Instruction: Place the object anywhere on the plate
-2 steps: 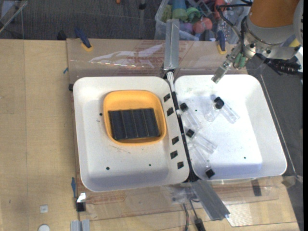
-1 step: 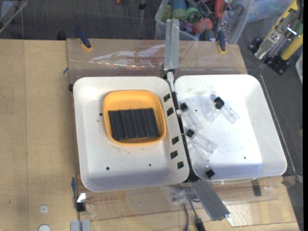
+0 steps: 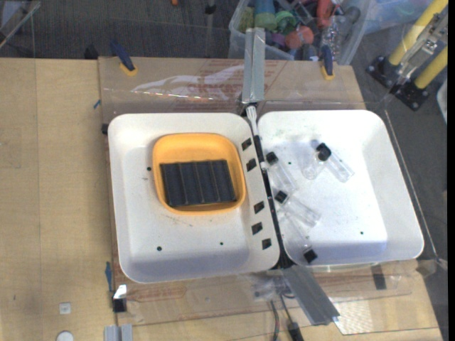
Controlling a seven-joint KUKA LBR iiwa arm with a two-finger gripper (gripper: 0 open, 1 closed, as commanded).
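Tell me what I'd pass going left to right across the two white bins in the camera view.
Left white bin → orange plate with a dark ribbed block lying on it → divider between the bins → clear vials with black caps → right white bin.

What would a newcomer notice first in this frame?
The orange plate in the left bin, with a dark ribbed block lying flat on it. Next, the clear plastic vials with black caps scattered in the right bin. Behind the bench, a tub of colourful toys stands out.
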